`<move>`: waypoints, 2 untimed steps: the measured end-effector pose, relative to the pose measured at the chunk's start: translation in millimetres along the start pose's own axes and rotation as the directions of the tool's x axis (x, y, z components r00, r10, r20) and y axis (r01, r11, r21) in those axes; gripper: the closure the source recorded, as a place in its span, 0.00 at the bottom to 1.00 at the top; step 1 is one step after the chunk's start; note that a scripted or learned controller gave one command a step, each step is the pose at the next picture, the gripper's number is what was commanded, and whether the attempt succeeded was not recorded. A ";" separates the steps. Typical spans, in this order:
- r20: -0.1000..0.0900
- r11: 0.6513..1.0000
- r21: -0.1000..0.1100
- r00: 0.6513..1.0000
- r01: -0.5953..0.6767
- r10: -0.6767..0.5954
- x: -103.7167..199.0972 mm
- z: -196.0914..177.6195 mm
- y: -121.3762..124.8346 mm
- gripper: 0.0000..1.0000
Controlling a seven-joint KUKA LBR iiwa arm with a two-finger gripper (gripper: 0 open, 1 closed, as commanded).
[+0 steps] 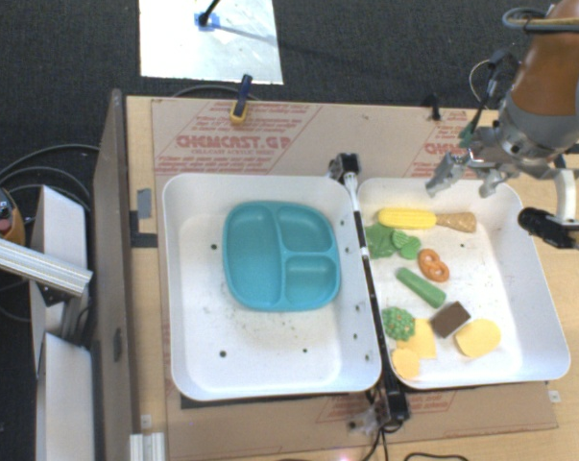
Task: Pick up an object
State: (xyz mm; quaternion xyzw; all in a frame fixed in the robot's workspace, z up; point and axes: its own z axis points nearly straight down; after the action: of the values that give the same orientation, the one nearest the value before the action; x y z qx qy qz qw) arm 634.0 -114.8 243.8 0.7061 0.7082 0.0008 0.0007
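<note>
The right bin (536, 286) holds several toy foods: a yellow corn cob (407, 218), a tan piece (457, 222), green leafy pieces (390, 243), an orange pretzel (433, 264), a green pickle (421, 287), a broccoli floret (398, 323), a brown block (449, 319), a round yellow piece (477, 338) and yellow wedges (413, 355). My gripper (465, 180) hangs open over the bin's far rim, above and just behind the corn and the tan piece. Nothing sits between its fingers.
A teal divided plate (280, 255) lies in the left bin (198, 334). A black clip (345, 167) sits at the far end of the seam between the bins. The arm's orange band (553, 65) rises at the upper right. A black fitting (548, 225) overhangs the right bin's right rim.
</note>
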 end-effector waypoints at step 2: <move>0.001 0.999 0.034 1.000 0.005 -0.005 18.1 163.1 28.3 0.00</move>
State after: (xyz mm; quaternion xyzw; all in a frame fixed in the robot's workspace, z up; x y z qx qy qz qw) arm 662.6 -96.6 80.7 0.7042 0.7098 -0.0117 -0.0110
